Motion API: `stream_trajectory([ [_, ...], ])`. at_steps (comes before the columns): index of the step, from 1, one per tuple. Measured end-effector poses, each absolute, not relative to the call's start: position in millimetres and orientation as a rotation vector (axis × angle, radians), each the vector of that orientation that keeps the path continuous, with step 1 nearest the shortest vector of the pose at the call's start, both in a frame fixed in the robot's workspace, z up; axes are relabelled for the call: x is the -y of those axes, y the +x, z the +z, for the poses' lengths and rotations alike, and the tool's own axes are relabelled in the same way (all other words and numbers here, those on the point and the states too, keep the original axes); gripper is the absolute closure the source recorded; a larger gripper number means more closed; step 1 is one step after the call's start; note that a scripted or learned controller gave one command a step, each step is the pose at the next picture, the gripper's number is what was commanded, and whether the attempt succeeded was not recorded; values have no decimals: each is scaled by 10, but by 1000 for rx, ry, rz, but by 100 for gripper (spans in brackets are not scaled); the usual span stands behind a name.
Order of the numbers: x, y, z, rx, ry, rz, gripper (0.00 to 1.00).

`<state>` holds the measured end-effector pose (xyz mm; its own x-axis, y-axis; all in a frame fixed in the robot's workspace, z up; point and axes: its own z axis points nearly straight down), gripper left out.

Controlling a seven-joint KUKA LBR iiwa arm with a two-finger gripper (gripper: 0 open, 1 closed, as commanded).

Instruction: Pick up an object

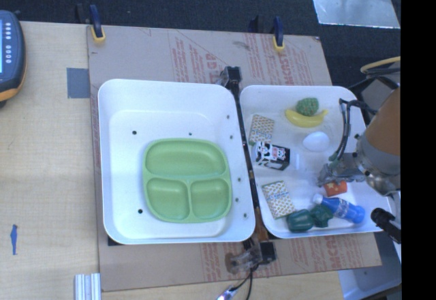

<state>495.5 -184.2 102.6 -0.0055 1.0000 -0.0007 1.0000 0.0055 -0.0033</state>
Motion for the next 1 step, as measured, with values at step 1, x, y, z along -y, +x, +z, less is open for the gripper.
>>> stream_trajectory([
  [1,1598,4803,1506,2227,-2213,3,100],
])
